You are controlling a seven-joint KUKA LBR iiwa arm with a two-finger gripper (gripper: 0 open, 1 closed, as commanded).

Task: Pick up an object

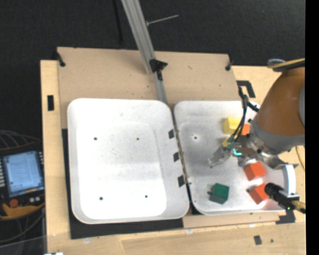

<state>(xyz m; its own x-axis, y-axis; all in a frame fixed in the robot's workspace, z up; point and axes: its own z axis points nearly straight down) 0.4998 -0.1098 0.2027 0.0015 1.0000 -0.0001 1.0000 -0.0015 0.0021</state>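
The green block [219,193] lies in the right bin [202,110], toward its near edge, and it sits below and very slightly to the right of the gripper [219,158] as the camera sees it, near but apart. It looks like a small, dark green, chunky cube, resting a bit askew with no clear long axis.

Other candidates lie farther right: a yellow block [231,124] above the gripper, close by the wrist, and two orange blocks, one [253,170] just beside the arm and another [258,193] near the bin's right corner.

The gripper hangs low over the bin floor with its grey fingers slightly spread and nothing between them. In my judgement the green block is the clearest target.
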